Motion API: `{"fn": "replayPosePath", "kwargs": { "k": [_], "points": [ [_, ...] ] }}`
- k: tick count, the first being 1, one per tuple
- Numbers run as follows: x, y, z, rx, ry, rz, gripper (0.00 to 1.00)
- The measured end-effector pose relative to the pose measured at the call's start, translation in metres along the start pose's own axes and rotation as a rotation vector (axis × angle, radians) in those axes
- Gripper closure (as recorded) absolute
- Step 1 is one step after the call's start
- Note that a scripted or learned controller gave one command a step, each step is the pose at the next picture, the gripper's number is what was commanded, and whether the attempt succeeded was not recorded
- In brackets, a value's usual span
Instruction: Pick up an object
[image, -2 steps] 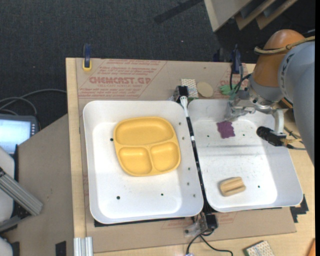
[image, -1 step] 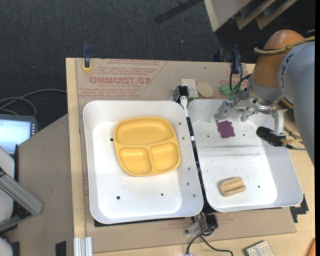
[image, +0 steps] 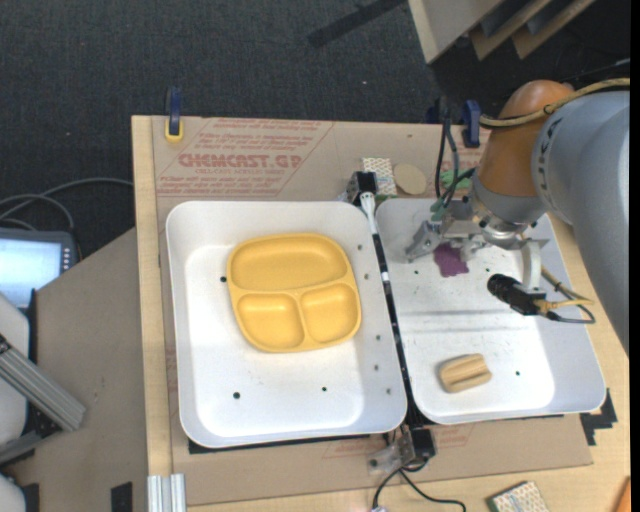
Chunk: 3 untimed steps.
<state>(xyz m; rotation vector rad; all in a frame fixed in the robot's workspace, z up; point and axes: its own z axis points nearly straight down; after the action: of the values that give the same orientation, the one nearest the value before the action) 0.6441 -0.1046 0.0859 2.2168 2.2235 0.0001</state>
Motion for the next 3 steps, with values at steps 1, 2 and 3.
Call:
{"fn": "replayPosePath", "kwargs": {
  "k": [1,2,3],
  "points": [
    [-0.003,0.002,-0.013,-0.007,-0.003,0.002,1.0],
    [-0.003,0.002,-0.012,-0.006,-0.003,0.002,0.0],
    [-0.025,-0.01,0.002,0.005,0.001,0.005,0.0]
  ]
}}
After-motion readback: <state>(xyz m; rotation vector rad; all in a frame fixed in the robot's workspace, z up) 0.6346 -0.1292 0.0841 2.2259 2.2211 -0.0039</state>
